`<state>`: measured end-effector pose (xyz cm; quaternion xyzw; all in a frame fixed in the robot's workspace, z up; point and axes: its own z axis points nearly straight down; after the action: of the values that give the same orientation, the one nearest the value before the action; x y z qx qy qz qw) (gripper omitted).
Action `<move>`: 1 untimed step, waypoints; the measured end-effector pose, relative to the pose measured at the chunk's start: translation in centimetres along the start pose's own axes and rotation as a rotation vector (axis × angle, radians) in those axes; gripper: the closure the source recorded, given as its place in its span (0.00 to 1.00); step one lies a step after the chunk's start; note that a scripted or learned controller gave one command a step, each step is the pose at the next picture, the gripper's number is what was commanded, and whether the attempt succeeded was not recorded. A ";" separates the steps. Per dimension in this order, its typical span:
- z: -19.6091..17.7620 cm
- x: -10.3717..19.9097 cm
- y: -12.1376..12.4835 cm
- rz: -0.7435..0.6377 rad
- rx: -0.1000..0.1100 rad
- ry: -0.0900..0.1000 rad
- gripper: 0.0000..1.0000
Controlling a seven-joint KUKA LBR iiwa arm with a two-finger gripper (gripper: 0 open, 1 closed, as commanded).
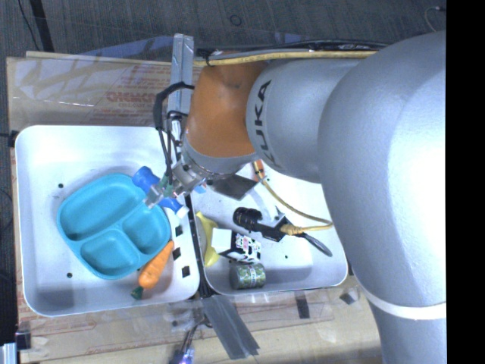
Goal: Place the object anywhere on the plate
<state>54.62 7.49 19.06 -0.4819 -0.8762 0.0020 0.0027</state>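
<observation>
End effector (164, 194) poised at the right rim of the plate (106, 226); its grip cannot be told.
The plate lies in the left bin (38, 203). A carrot (155, 268) rests just off its lower right corner. A small blue piece (144, 177), probably the object to place, sits at the plate's upper right corner, right by the end effector, which seems positioned to bring it over the rim. Further right of the plate, the second bin (333, 268) holds a yellow scrap (204, 230) and a green can (247, 275). Both bins stand on a pale tabletop (76, 82), with dark floor (91, 14) beyond.
</observation>
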 end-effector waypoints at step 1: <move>5.7 1.0 3.8 -0.212 0.000 -0.001 1.00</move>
<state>57.27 10.37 13.31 -0.3866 -0.9223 0.0017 0.0026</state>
